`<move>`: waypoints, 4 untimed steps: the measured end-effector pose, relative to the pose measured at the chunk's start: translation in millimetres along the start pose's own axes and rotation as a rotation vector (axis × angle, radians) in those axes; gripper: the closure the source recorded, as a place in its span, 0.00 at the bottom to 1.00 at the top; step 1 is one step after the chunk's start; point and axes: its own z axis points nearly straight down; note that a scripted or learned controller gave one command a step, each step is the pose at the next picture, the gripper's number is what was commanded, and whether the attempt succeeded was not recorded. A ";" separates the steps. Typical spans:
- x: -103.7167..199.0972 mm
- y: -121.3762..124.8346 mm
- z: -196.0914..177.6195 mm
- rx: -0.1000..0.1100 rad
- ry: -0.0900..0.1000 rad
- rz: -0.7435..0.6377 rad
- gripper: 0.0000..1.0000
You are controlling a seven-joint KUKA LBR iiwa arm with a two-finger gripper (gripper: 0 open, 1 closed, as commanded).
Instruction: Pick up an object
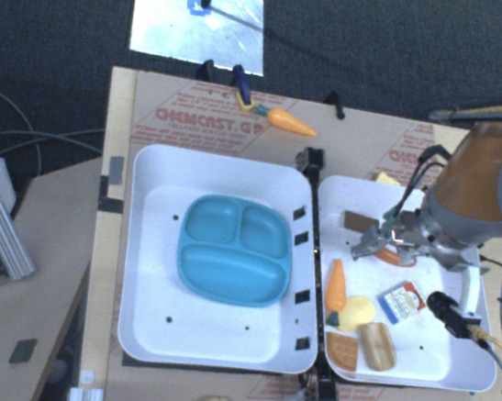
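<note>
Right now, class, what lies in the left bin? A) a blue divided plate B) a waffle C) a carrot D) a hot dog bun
A: the blue divided plate lies inside the left bin, while the carrot, bun and waffle lie in the right bin.

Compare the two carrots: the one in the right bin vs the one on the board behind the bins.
The carrot in the right bin stands nearly vertical in the view, green end down; the carrot on the board lies crosswise, green end left. The first sits inside the bin beside a yellow lemon; the second lies outside both bins, next to a blue clip. Both are orange, tapered toy carrots.
</note>
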 end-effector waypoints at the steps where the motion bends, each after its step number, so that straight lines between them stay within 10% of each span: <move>1: 4.2 8.5 46.3 -0.001 0.000 -0.002 0.00; 2: 4.6 9.0 72.4 -0.002 0.000 0.000 0.00; 3: 4.6 9.9 60.8 -0.005 0.000 0.001 1.00; 4: 11.8 5.7 1.5 -0.008 0.000 -0.003 1.00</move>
